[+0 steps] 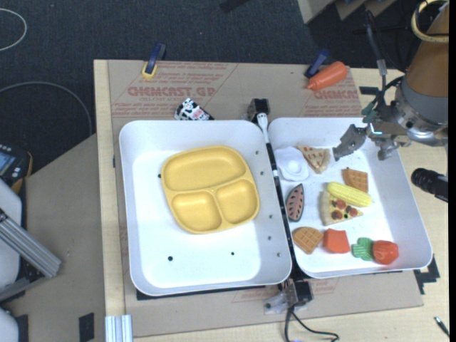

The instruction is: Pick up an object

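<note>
The right bin (412, 204) holds several toy foods: a white fried egg (291, 164), a toast triangle (315, 157), an orange cracker (355, 179), a corn cob (349, 194), a pizza slice (335, 211), a watermelon slice (295, 201), a brown waffle (308, 239), a red block (336, 241) and a red and green vegetable (376, 250). My gripper (367, 147) hovers over the bin's back right part, just right of the toast and above the cracker. It is open, with nothing between its fingers.
A yellow divided plate (210, 189) lies in the left bin (139, 212). Behind the bins on the bench sit a toy carrot (328, 75), a black and white cow toy (191, 110) and a blue and yellow clamp (151, 63).
</note>
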Robot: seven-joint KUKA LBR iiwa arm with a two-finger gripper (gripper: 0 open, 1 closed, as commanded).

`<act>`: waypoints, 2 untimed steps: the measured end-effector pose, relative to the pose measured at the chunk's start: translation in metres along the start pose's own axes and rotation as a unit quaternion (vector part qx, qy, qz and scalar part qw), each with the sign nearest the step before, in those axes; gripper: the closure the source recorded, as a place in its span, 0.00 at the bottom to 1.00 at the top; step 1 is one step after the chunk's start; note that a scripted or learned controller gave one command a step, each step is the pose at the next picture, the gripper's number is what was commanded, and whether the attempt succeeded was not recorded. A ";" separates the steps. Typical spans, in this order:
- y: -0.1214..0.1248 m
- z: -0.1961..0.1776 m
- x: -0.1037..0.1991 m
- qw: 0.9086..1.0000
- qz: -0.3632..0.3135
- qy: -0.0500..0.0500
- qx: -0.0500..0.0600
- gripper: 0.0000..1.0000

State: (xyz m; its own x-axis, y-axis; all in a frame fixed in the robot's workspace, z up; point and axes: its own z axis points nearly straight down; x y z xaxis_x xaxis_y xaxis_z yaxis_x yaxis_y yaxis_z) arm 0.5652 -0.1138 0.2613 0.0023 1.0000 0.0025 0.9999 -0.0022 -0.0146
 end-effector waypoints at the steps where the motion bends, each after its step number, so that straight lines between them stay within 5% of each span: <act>1: 0.002 -0.007 0.000 1.000 -0.001 -0.001 -0.006 0.00; 2: 0.002 0.056 0.005 1.000 -0.001 0.000 -0.004 0.00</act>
State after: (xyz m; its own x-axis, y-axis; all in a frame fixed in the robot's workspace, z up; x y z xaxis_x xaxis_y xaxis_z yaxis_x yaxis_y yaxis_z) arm 0.5667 -0.1091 0.2051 0.0004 1.0000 0.0020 1.0000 -0.0004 -0.0072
